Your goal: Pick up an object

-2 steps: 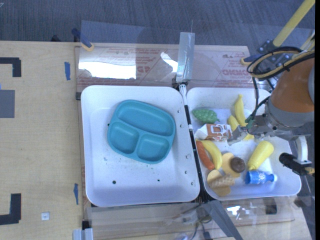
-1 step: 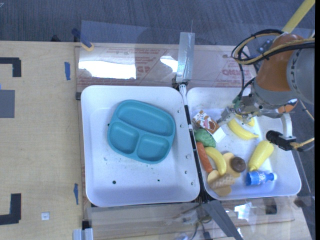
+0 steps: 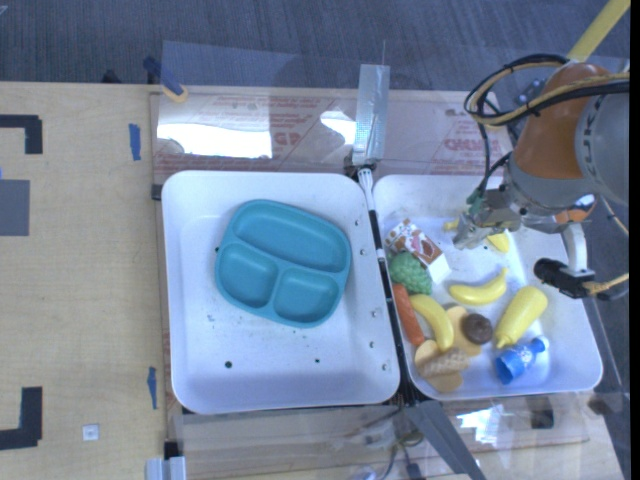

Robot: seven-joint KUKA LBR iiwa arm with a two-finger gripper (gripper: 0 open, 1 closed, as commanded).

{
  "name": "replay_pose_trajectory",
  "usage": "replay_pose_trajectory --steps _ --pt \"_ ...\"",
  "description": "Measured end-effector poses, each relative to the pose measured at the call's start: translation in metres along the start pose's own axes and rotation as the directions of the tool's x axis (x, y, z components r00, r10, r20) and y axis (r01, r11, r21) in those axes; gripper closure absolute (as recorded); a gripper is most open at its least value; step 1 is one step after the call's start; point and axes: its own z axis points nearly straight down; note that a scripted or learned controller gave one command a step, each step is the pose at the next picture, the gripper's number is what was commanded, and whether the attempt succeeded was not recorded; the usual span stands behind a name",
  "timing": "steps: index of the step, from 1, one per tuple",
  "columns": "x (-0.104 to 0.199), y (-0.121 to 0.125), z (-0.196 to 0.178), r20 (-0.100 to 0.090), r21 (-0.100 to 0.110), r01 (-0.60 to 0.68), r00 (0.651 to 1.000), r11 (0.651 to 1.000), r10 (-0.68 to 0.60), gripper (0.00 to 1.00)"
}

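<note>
Fingers (image 3: 484,230) over R bin (image 3: 580,373), no legible label on snack packet (image 3: 412,239).

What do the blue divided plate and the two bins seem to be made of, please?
The blue divided plate looks like moulded plastic with a matte finish: uniform colour, soft rounded compartment edges. The left bin and right bin look like thin white plastic or enamelled metal, slightly glossy; the view cannot settle which.

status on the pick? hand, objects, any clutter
Hand over right bin, upper part, nothing seen held. Toy food piled below: bananas, carrot, blue bottle. Left bin holds teal tray.
</note>
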Motion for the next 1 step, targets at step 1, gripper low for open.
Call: replay_pose_trajectory --steps 1 --pt "0.0 -0.0004 0.0007 0.0 0.001 0.0 1.0 1.0 0.0 0.0"
